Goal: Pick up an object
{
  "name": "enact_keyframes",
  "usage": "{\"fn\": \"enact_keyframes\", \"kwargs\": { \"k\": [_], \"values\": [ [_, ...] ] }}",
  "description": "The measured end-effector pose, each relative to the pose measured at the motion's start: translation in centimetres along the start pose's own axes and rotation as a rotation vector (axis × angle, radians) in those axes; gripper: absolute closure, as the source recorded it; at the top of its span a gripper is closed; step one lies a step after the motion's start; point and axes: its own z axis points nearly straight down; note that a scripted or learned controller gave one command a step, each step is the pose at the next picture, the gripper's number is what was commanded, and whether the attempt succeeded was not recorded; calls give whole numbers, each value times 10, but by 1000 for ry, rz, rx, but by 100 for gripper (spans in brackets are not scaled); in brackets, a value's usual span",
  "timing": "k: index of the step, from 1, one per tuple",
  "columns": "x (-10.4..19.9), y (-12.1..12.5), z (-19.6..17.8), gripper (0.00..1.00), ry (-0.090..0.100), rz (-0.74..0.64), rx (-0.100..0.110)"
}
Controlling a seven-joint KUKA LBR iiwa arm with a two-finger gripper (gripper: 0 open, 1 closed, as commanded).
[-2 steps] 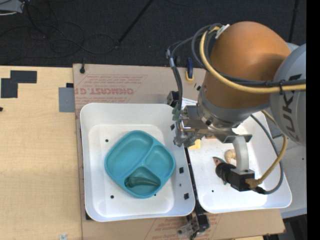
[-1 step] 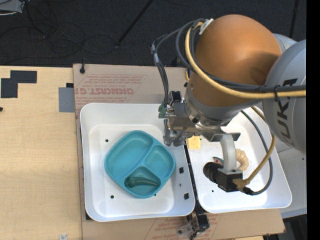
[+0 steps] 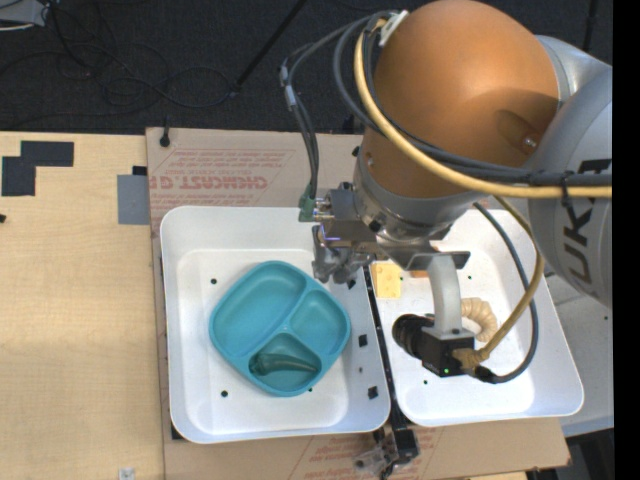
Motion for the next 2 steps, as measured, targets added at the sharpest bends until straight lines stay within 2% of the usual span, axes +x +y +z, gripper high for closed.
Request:
{"fn": "enact_keyframes", "kwargs": {
  "k": [1,2],
  "values": [
    [83,0,69,100,-4,-3,10],
    [78,1,28,100,-1,4,0]
  ]
}}
